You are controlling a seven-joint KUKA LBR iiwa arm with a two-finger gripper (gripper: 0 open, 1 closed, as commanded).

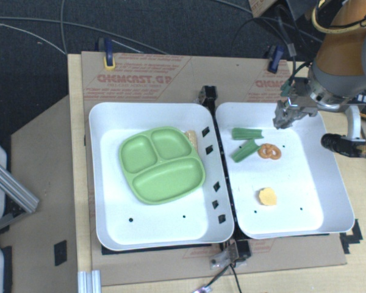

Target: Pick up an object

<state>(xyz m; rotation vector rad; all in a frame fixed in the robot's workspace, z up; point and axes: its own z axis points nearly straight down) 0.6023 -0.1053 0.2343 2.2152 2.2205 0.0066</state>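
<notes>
The counter (171,66) carries two shallow white bins side by side, a left bin (110,212) and a right bin (317,206). One grey arm (341,47) with an orange band reaches in from the right, its upper part cut off by the frame edge. In the left bin lies one green divided plate (161,165) with three compartments, and a small pale thing (192,140) peeks out just beside the plate's upper right rim, too hidden to identify. The right bin holds four small objects: two green sticks, one green stick (247,133) lying flat above the other green stick (245,152), which is tilted; one brown pretzel (269,152) just beside the tilted stick; and one yellow piece (267,196) lower down, well apart from the rest. The gripper (282,119) hangs over the right bin's upper part, near the pretzel and sticks; nothing shows between its tips, and it is too small and dark to tell how wide it stands
</notes>
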